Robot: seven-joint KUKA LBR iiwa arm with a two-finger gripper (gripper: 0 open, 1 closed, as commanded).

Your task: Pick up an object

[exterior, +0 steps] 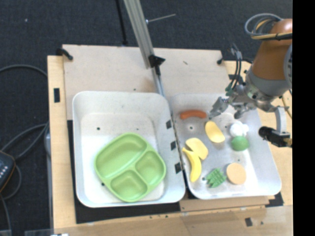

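Note:
The right bin (pixel 266 168) holds several toy foods: an orange-red sausage (pixel 193 114), a yellow oval piece (pixel 214 132), a white ball (pixel 238 129), a green ball (pixel 239 143), a banana (pixel 195 167), a yellow slice (pixel 198 147), a green leafy piece (pixel 214 177) and a tan disc (pixel 236 173). My gripper (pixel 228 110) hangs over the bin's far side, above and between the sausage and the white ball. It looks open, with nothing between its fingers.
The left bin (pixel 86 107) carries a green divided plate (pixel 130 167). A slanted metal pole (pixel 142 31) rises behind the bins. The arm's black side fitting (pixel 273 134) sits over the right bin's right rim.

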